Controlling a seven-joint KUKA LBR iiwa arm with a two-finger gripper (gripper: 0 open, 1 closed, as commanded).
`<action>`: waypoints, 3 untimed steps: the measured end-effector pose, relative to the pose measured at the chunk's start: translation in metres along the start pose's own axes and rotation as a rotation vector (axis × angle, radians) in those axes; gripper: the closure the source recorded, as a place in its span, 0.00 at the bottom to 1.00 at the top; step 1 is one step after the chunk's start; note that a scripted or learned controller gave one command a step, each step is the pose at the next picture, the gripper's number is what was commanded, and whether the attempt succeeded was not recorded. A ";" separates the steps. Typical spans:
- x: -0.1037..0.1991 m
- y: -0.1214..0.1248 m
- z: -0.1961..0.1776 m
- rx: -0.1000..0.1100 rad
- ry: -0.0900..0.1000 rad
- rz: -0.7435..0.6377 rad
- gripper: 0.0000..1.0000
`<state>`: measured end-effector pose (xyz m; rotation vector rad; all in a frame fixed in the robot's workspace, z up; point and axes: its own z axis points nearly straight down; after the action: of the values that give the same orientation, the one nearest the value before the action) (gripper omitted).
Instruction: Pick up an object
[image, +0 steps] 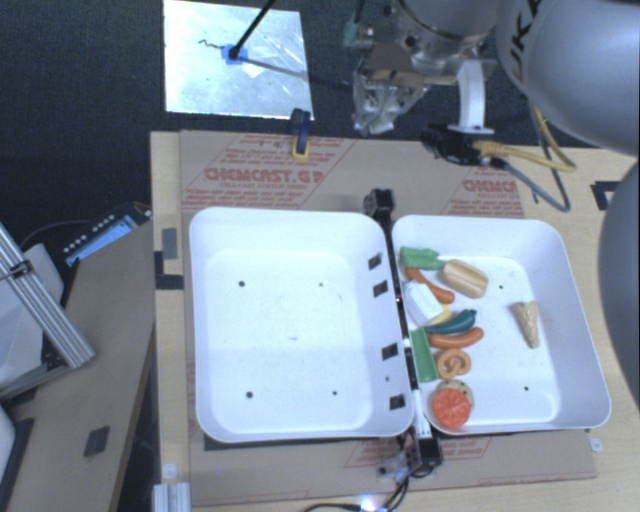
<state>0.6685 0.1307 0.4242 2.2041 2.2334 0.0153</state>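
Observation:
My gripper (375, 112) hangs high over the back edge of the bench, beyond both bins, with nothing visible in it. The right bin (570, 300) holds several toy foods along its left side. A green leafy piece (420, 258) lies beside a tan bun (465, 277) and an orange carrot (433, 287). Below them are a dark green pepper (452, 322), an orange sausage (456, 338), an orange ring (453, 363) and a red-orange round slice (452, 407). A pale cone (527, 323) lies apart to the right.
The left white bin (290, 320) sits beside the right one, joined by a black divider with clips (385, 290). A yellow and blue clamp (299, 135) stands at the bench's back edge. A shiny sheet (240, 60) lies on the floor beyond.

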 end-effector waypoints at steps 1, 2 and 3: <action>0.031 -0.055 -0.120 -0.004 0.001 0.003 1.00; -0.034 -0.010 -0.111 0.005 -0.005 0.014 1.00; 0.011 -0.002 0.060 0.023 -0.005 0.007 1.00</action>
<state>0.6673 0.1424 0.3643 2.2202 2.2348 -0.0158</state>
